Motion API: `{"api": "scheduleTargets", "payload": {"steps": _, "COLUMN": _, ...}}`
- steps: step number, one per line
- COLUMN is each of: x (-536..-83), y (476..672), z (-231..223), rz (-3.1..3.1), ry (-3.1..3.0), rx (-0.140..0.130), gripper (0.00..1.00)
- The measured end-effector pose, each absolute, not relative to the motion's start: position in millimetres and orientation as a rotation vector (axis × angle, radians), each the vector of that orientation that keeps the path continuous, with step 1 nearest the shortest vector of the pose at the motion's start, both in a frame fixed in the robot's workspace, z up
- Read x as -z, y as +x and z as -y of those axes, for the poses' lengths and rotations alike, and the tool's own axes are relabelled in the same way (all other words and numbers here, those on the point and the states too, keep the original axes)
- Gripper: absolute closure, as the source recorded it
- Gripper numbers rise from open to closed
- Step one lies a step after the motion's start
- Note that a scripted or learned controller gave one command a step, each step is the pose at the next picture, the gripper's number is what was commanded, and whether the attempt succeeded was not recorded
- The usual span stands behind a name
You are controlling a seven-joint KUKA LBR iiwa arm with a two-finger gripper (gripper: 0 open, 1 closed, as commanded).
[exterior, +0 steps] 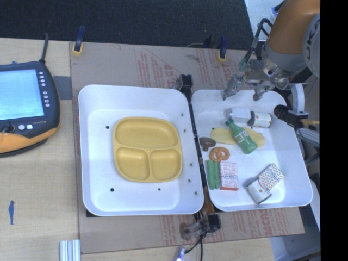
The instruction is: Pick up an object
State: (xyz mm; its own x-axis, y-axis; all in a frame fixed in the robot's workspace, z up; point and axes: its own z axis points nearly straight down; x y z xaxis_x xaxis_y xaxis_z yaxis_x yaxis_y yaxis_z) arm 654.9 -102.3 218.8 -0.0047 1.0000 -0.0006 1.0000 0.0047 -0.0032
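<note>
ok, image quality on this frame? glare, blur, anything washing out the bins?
Camera view: bright even light, the white right bin and left bin near blown out, rims hard to read; the handheld screen glares pale; small items like the pretzel are soft; the claw is slightly blurred against the bin's far edge.

At the bench's left edge you have a handheld pendant (24,105) with a lit screen. Two blue clamps (79,39) grip the cardboard sheet (136,64) along its far edge.
</note>
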Motion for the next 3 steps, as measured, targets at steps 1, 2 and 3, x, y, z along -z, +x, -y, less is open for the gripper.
{"api": "scheduleTargets", "payload": {"steps": 1, "x": -98, "y": 623.9, "z": 123, "rz": 2.224, "ry": -2.214, "rx": -0.008, "gripper": 0.0}}
{"api": "scheduleTargets", "payload": {"steps": 2, "x": -109, "y": 624.8, "z": 124, "rz": 2.229, "ry": -2.212, "rx": -0.01, "gripper": 1.0}}
{"api": "scheduleTargets", "payload": {"steps": 3, "x": -193, "y": 610.8, "z": 65, "rz": 2.226, "ry": -2.214, "rx": -0.003, "gripper": 1.0}}
